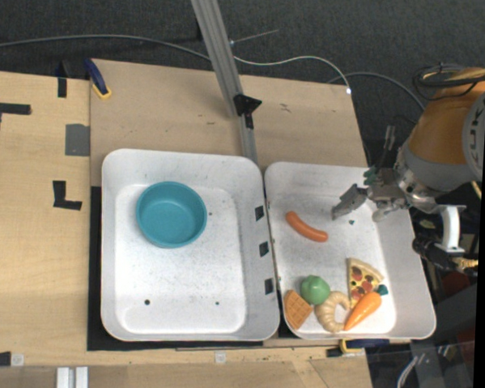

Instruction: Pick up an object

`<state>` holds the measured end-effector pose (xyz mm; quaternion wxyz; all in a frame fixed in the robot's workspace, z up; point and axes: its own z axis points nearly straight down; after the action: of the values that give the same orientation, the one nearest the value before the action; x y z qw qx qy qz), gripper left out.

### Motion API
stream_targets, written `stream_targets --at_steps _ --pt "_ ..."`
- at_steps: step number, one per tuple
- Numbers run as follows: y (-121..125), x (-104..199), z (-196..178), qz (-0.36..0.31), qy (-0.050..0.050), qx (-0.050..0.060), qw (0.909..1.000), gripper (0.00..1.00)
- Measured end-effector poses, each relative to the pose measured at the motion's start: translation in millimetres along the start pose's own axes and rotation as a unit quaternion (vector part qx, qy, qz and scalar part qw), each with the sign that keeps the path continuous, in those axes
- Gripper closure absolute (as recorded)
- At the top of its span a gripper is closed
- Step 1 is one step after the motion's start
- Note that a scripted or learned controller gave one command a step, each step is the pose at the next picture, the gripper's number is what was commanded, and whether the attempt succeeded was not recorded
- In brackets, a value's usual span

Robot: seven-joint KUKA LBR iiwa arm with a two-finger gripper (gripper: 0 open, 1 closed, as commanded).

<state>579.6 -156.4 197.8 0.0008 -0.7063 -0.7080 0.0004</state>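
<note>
Gripper (357,205): fingers spread, holding nothing.
Sausage (306,226): just left and below; long axis diagonal.

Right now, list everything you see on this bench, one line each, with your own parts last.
bins: 2, white, side by side on the bench
bowl: 1, teal, left bin, upper part
sausage: 1, orange-red, right bin, middle
green vegetable: 1, green, right bin, near edge
waffle: 1, tan, right bin, near left corner
croissant: 1, pale beige, beside the waffle
carrot: 1, orange, right of the croissant
pizza slice: 1, yellow with red, above the carrot
clip: 1, blue and yellow, bench far left
gripper: 1, grey, over right bin's far side
</note>
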Motion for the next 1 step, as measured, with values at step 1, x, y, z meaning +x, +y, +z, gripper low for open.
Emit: stream_targets --at_steps 1 --pt "0.0 -0.1 -0.1 0.000 0.000 0.000 1.0000 0.00"
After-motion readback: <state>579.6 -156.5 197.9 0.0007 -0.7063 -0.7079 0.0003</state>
